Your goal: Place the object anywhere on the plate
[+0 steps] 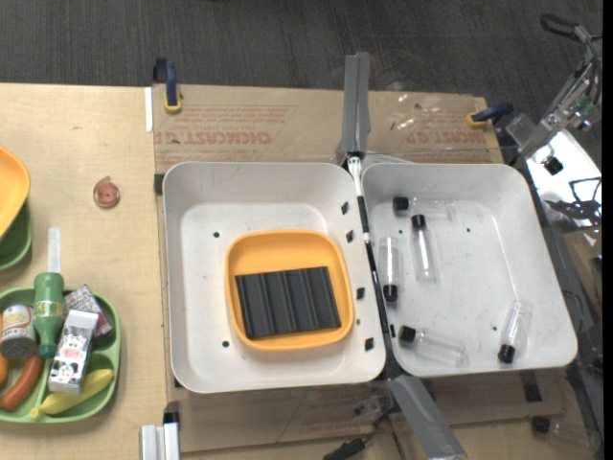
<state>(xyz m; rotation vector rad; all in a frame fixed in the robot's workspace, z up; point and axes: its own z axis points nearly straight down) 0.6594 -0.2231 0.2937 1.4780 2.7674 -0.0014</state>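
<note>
An orange square plate (287,243) sits in the middle of the left white bin (192,209). A dark grey ribbed slab (287,301) lies flat on the plate and covers most of its floor. In the right white bin (536,218) lie several clear tubes with black caps: one near the centre (421,247), one by the dividing wall (389,268), one at the front (431,346), one at the front right (513,330) and one near the back (421,204).
On the wooden table to the left stand a green tray (96,391) of toy food, a yellow bowl (10,195) and a small pink disc (106,193). Clamps (167,84) hold the cardboard behind the bins. Cables and gear crowd the far right (575,103).
</note>
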